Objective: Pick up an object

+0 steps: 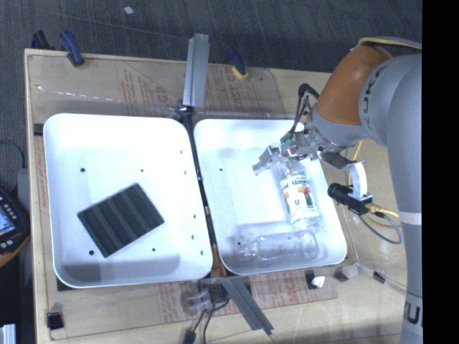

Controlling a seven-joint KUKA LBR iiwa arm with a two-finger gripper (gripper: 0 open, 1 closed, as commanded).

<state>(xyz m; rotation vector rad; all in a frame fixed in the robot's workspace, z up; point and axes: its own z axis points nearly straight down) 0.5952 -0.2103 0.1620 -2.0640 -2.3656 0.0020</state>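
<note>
Arm over the right bin (215, 192)
Gripper (276, 156), spread wide, sits at the labelled bottle's (300, 199) top, centre-right.

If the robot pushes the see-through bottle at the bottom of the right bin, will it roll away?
Probably. The clear bottle lies on its side and looks round, so a push across it could roll it. It looks empty, so likely light. The bin wall beside it should stop it soon.
</note>
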